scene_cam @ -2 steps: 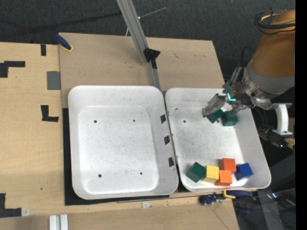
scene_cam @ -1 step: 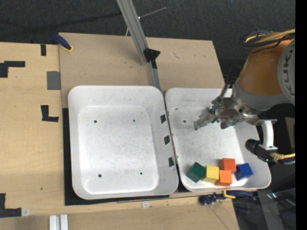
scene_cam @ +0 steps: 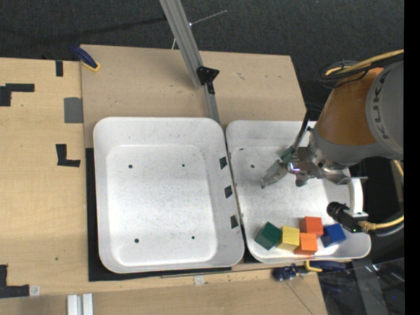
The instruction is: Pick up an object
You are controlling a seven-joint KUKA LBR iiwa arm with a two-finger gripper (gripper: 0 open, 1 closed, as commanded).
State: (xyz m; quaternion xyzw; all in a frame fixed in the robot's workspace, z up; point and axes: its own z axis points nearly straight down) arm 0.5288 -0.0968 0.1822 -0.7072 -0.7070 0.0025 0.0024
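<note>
My gripper [scene_cam: 274, 170] hangs over the middle of the right white bin [scene_cam: 252, 140], its fingers pointing left and spread open with nothing between them. Several small blocks lie in a cluster along that bin's near edge, well below the gripper: a green block [scene_cam: 268, 235], a yellow block [scene_cam: 289, 236], two orange blocks [scene_cam: 312, 226] [scene_cam: 308, 243] and a blue block [scene_cam: 333, 234]. The gripper touches none of them.
The left white bin [scene_cam: 108, 143] sits beside the right one, sharing a raised middle rim. A grey metal post [scene_cam: 187, 38] slants across the bench behind the bins. The arm's orange band [scene_cam: 348, 113] looms over the right bin's far right side.
</note>
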